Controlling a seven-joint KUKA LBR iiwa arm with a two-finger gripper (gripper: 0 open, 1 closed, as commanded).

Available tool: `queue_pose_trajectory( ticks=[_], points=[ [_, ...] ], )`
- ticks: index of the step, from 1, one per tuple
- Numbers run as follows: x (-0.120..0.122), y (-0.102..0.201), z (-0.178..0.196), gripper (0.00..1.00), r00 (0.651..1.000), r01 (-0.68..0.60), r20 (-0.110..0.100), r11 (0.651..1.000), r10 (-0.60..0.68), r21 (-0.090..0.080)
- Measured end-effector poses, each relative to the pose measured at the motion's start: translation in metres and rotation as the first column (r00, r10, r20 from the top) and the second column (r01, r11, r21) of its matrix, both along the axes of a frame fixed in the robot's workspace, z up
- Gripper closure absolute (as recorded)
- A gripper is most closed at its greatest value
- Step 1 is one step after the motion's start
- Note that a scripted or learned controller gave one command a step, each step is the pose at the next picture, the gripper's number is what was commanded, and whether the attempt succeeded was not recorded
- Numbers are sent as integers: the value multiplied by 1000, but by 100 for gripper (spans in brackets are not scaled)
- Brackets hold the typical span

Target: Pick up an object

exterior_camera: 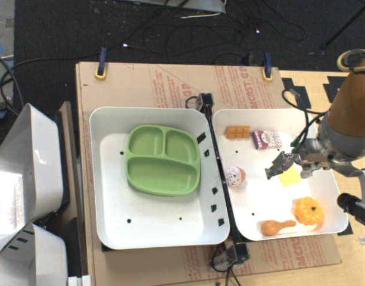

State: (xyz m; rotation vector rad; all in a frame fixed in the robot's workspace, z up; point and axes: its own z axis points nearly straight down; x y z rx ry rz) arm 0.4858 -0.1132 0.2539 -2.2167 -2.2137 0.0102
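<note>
Yellow flat piece (pixel 290 178) lying on the floor of the right bin (pixel 253 228), toward its right side, partly covered by the gripper (pixel 279 167) hanging just above its left edge. Probably the object aimed at, judging by this position. Looks thin and square, bright yellow, maybe a sponge or a card; hard to tell the material. Whether the fingers are spread or pressed together cannot be told from this slant, since the dark tool blends into one shape. To do the step well: centre over the middle of the yellow piece, not over its edge, then go straight down, because a thin thing gives little to grip and slips away easily. Close only after reaching the bin floor. Nearby, a small round pink-and-white toy (pixel 234 176) to the left, apart from the gripper. Farther back, a brown waffle-like bar (pixel 237 132) and a small purple-and-white packet (pixel 266 139) side by side. In the near corner, an orange pumpkin (pixel 308 210) and an orange pear-shaped thing (pixel 277 226), close together. In the left bin (pixel 111 219), a green divided plate (pixel 163 160) with three compartments, far from the action.
</note>
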Motion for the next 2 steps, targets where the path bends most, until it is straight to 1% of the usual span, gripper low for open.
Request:
queue_pose_trajectory(
  ticks=[1, 2],
  points=[
    [2, 0, 5, 0, 1000, -3, 10, 1000, 3, -1],
    [-7, -4, -45, 0, 1000, 1, 6, 1000, -1, -1]
  ],
)
